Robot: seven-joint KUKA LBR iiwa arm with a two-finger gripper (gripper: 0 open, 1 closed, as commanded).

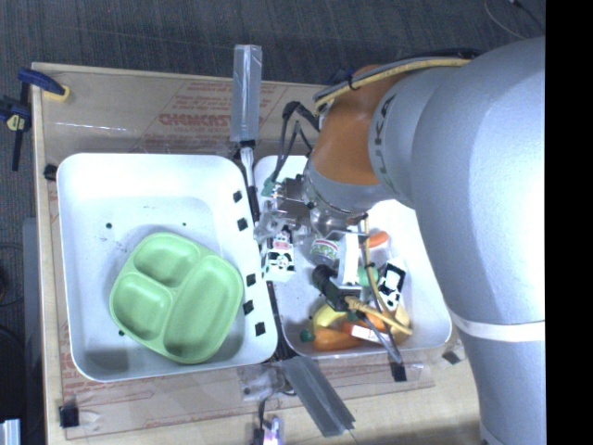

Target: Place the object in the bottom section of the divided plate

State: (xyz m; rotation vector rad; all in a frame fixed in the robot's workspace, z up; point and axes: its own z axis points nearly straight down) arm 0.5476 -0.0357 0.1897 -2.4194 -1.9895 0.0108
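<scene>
A green divided plate [178,296] lies in the left bin [88,176], toward its front, with its three sections bare. My gripper [281,233] hangs over the left side of the right bin [424,276], just right of the wall between the bins. It sits above a heap of small items [357,304]: a yellow piece, an orange piece, a black-and-white piece and a black tool. The arm's grey body and orange band [347,142] cover much of that bin. Nothing is visibly between the fingers.
The wall between the two bins [258,276] carries black clips. A grey bar [246,91] stands behind the bins and another [318,397] lies in front. Blue clamps [37,86] grip the bench's far left corner.
</scene>
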